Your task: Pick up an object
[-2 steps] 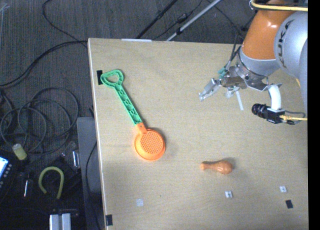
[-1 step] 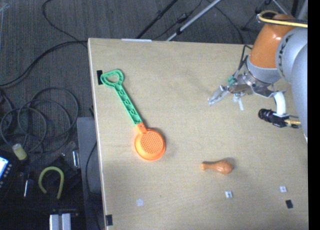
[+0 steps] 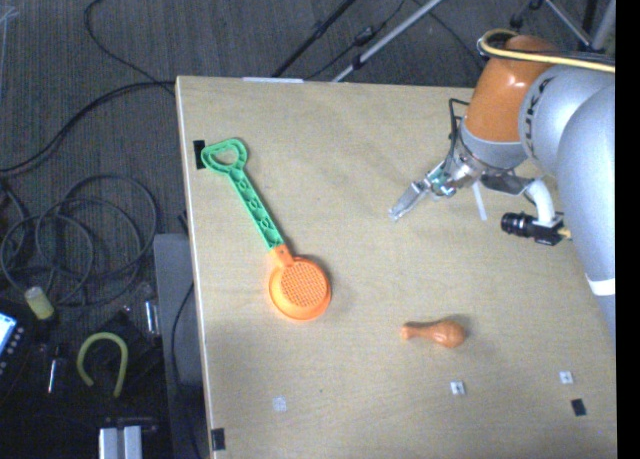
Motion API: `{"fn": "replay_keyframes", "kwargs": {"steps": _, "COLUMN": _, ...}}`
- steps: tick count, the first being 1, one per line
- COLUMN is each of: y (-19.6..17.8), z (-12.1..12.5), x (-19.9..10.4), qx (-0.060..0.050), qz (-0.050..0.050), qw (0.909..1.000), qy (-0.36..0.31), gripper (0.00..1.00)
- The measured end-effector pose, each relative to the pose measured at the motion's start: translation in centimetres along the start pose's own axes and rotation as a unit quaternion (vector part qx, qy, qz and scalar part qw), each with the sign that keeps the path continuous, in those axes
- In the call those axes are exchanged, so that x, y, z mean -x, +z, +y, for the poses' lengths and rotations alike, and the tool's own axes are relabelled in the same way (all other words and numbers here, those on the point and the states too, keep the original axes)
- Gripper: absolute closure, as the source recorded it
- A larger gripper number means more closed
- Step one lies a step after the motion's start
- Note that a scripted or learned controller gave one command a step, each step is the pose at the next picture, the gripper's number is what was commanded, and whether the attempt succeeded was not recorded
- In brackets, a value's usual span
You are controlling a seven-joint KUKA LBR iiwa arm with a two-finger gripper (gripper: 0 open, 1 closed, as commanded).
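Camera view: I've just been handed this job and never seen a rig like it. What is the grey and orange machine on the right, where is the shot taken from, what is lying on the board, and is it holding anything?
The machine is a robot arm, grey with an orange band above the wrist, reaching in from the right. At its tip is a two-finger gripper, pointing down and left over the tan board. Nothing shows between its fingers, so it holds nothing.

The single camera sits above the bench and looks down at a slant. The dark area on the left is floor with cables.

Two things lie on the board. Toward the left is a toy strainer with a green handle and a round orange head. Lower, near the middle, is a small orange pear-shaped piece; I cannot tell what it is. The gripper is apart from both.
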State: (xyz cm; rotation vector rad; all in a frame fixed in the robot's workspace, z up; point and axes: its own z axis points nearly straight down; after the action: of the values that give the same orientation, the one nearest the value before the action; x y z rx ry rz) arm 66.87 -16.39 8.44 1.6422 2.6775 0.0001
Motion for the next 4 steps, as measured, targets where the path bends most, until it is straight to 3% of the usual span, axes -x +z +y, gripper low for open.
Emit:
{"fn": "replay_keyframes", "kwargs": {"steps": 1, "y": 0.05, "z": 1.75, "x": -3.44, "qx": 0.000, "qz": 0.001, "qw": 1.0000, "qy": 0.007, "gripper": 0.00}}
{"fn": "replay_keyframes", "kwargs": {"steps": 2, "y": -0.86, "z": 1.86, "x": -3.57, "qx": 0.002, "qz": 0.002, "qw": 1.0000, "qy": 0.007, "gripper": 1.00}}
{"fn": "replay_keyframes", "kwargs": {"steps": 3, "y": -0.85, "z": 1.85, "x": -3.56, "qx": 0.002, "qz": 0.002, "qw": 1.0000, "qy": 0.007, "gripper": 0.00}}
{"fn": "replay_keyframes", "kwargs": {"steps": 4, "y": -0.85, "z": 1.85, "x": -3.56, "qx": 0.002, "qz": 0.002, "qw": 1.0000, "qy": 0.007, "gripper": 0.00}}
